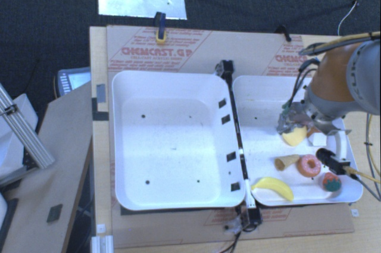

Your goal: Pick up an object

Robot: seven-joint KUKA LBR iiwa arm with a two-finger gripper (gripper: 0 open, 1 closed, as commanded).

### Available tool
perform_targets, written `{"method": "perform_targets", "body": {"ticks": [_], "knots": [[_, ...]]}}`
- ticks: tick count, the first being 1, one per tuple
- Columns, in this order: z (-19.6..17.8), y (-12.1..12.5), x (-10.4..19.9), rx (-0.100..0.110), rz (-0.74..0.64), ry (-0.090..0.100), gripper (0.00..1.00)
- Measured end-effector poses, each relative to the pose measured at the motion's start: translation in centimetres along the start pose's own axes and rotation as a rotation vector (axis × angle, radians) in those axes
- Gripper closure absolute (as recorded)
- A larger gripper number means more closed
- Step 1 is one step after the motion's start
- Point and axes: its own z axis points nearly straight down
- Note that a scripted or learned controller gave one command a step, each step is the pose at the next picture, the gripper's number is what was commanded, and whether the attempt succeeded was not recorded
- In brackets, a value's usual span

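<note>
Overhead, two white bins [172,144] sit on a cardboard-covered bench [196,49] over dark carpet [47,2]; how the fingers [290,122] stand, I cannot tell.

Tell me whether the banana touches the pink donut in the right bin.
Apart. The camera view shows bare white bin floor between the banana and the pink donut; the donut lies up and to the right of the banana.

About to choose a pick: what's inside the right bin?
The right bin holds a banana, cone, donut and yellow wedge. The hand covers whatever lies beneath.
</note>
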Motion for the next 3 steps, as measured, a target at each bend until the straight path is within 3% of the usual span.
{"method": "perform_targets", "body": {"ticks": [1,2,3], "knots": [[1.5,7.9,3.6,-0.006,-0.005,0.001,1.0],[1.6,7.6,3.3,0.001,0.0,0.001,0.0],[-12.9,9.4,3.3,-0.016,-0.003,-0.002,0.0]]}}
